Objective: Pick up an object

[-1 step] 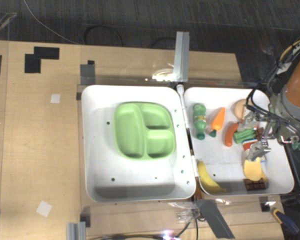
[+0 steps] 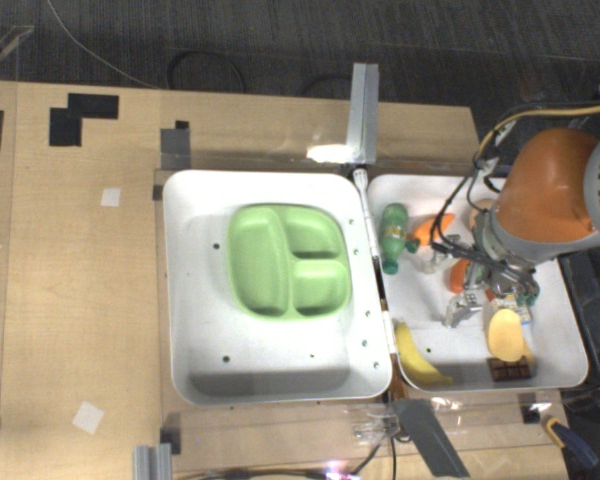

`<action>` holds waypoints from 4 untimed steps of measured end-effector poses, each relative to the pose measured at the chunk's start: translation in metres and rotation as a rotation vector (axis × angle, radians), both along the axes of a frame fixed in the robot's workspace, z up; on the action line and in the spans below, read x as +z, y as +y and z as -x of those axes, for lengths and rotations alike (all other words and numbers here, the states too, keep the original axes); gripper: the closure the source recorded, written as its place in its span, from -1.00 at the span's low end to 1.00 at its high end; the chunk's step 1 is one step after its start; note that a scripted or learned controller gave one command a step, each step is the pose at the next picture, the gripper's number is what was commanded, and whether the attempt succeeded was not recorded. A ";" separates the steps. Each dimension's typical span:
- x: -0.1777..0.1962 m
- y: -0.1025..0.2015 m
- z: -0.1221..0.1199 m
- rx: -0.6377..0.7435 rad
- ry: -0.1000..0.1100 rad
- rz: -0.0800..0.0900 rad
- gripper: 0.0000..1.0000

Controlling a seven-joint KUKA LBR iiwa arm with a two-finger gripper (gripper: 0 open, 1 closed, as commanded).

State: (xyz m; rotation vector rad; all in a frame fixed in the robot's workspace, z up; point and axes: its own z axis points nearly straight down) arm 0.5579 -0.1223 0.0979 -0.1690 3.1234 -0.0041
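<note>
In the right bin (image 2: 570,363) lie a green bottle (image 2: 393,232), an orange piece (image 2: 427,234), a banana (image 2: 415,356), a yellow lemon-like fruit (image 2: 507,334) and a dark brown block (image 2: 510,370). My gripper (image 2: 467,303) hangs low over the middle of this bin, just left of the yellow fruit, under the orange-banded wrist (image 2: 545,188). An orange-red item (image 2: 462,273) shows partly beneath the wrist. Nothing visible sits between the fingers.
The left bin (image 2: 190,268) holds a green divided tray (image 2: 287,260). A metal post (image 2: 363,108) stands behind the divider between the bins. Cables (image 2: 500,133) loop beside the arm at the right bin's back right.
</note>
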 end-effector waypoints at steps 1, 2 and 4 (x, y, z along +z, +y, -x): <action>-0.007 0.003 0.002 0.018 -0.001 0.001 -1.00; -0.008 0.009 -0.019 -0.031 -0.001 -0.001 -1.00; -0.008 0.040 -0.051 -0.045 -0.001 0.000 -1.00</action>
